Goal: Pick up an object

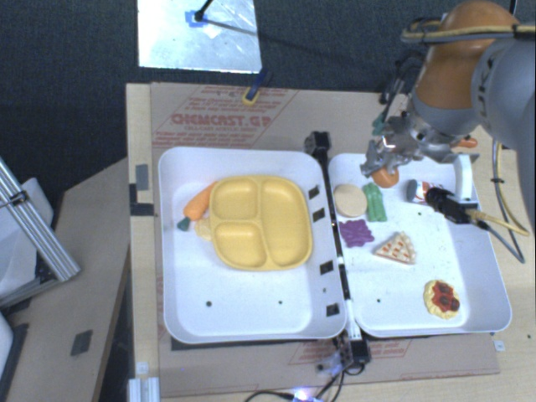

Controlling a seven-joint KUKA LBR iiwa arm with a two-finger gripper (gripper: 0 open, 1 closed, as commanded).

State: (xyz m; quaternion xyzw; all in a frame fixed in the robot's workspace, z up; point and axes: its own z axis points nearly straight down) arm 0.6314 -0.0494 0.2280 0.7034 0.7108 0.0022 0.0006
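Tool (387,159) poised over orange piece (385,177) at right bin (486,300) far edge; grip state cannot be told. Green piece (373,202) and cream round (350,200) just beside: nudging or double pick judged likely if descent drifts.

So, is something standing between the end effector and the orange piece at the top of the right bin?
Nothing visible does. The end effector is right above the orange piece, almost on it. The nearest things, the beige round piece and the green piece, lie beside it, lower in the right bin.
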